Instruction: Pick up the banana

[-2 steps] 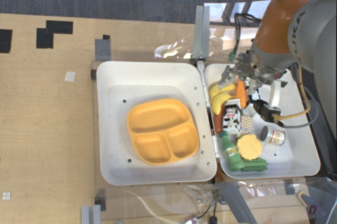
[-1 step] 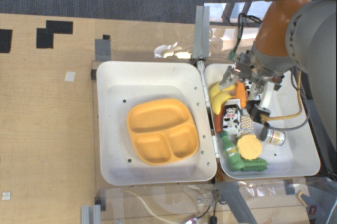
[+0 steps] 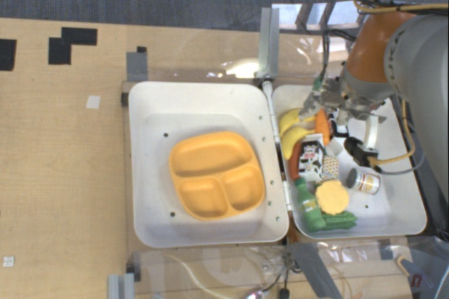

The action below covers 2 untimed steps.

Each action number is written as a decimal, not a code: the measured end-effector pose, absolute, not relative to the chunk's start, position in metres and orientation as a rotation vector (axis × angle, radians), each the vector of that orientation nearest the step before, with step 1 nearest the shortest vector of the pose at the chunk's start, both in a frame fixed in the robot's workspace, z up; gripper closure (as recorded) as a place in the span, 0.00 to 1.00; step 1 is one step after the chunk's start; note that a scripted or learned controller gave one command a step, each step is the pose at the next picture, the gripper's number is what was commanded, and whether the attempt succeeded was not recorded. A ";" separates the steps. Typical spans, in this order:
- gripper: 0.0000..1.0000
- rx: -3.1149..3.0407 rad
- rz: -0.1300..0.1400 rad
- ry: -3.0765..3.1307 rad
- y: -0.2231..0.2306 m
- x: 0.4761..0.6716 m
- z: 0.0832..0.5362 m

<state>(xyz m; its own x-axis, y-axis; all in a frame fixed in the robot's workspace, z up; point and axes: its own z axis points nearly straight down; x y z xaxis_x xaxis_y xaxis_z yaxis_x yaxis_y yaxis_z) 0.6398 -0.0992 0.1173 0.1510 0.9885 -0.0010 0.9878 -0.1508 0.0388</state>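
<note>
A: Left side of the table (image 3: 63, 150)?
B: Bare tan surface, black marks near the far left corner (image 3: 70, 43). Nothing else noted there.

A: Left bin (image 3: 147, 150)?
B: White, shallow, square. Holds one orange divided plate (image 3: 216, 175), lying flat and roughly centred, three compartments facing up.

A: Right bin (image 3: 407, 210)?
B: Crowded. Banana (image 3: 291, 130) lying at the bin's left wall, far half, yellow, curved, two fruit side by side by the look of it. Just right of it an orange carrot-like piece (image 3: 322, 125), touching or nearly so. Nearer the camera, a black and white patterned box (image 3: 311, 158), then a yellow round disc (image 3: 332, 198) resting over green items (image 3: 324, 219) at the near wall. Small tin can (image 3: 366, 182) on its side further right, apart from the pile.

A: Hand (image 3: 324, 106)?
B: Poised low over the far part of the right bin, just above and right of the banana's upper end, close by the orange piece. Cannot tell whether spread or closed; too blurred and masked by the wrist. Nothing seen gripped.

A: Arm (image 3: 400, 45)?
B: Grey, orange band (image 3: 368, 45) above the wrist, entering from the right over the bin's far corner. Black cables (image 3: 393, 157) looping beneath.
</note>
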 end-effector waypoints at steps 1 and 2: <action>0.00 2.463 0.006 1.945 -0.094 0.604 0.157; 0.00 2.442 0.016 1.960 -0.086 0.648 0.106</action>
<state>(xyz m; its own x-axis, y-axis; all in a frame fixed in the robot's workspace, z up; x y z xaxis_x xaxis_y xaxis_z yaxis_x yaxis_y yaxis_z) 0.6476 -0.0860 0.1061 0.2162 0.9764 0.0016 0.9762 -0.2162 0.0147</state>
